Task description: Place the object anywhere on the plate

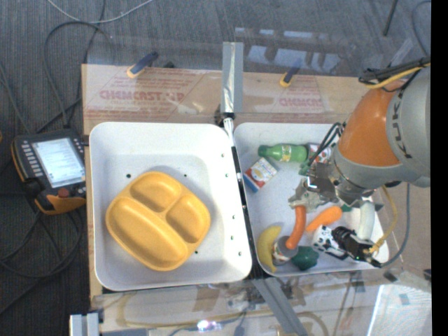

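- The arm [392,135] reaches in from the right and hangs over the right bin [246,208], its gripper [316,191] low above the clutter; from where I stand I cannot tell what state the gripper is in or whether it has anything.
- Just below the gripper lie two carrots: one [299,228] stands nearly upright in the view, the other [324,219] slants to its right. I take one of these to be the object, though I can't say which.
- The yellow plate [158,219], with three compartments, sits in the left bin [101,187], well apart from the gripper, with the bin walls between.
- To do this step well, I judge the arm should settle squarely over a single carrot, close across its narrow width, and lift straight up before crossing the divide, so it drags nothing along.
- Neighbours crowd the pick: a banana [267,243], a dark green piece [305,259], a green bottle [283,152] and a small carton [259,173].
- Writing: the backboard [154,96] behind the bins carries red lettering that reads roughly "CHEMCAST"; part of "KUKA" shows on the arm. The carton's print is too small to read.
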You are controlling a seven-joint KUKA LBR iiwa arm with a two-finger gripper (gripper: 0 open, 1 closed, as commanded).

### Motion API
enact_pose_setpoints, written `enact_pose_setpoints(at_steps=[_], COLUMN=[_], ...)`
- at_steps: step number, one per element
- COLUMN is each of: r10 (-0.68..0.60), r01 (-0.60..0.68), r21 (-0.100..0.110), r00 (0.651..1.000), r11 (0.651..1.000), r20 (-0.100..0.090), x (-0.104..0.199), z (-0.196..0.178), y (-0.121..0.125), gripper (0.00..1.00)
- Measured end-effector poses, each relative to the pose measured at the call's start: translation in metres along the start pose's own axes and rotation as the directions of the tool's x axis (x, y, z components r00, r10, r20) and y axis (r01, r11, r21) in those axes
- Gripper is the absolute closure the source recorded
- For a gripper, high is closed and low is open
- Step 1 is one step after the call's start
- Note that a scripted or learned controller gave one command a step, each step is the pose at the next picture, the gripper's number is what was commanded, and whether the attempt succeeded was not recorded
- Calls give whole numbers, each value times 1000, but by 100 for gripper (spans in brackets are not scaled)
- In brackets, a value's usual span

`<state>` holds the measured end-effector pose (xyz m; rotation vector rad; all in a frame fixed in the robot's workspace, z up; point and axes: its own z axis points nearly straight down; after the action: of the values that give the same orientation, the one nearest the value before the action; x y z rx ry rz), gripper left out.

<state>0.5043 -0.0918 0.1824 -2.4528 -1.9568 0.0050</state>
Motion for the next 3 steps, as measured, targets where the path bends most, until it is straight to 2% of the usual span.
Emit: enact_pose_setpoints(at_steps=[1, 2, 3], r10=[-267, -311, -478], r01=[267, 311, 478], r21=[-1, 0, 2], r00=[964, 950, 879], r11=[964, 950, 879], r20=[2, 2, 2], x=[81, 150, 216], z=[0, 0, 42], y=[19, -3, -29], gripper=[100, 100, 100])
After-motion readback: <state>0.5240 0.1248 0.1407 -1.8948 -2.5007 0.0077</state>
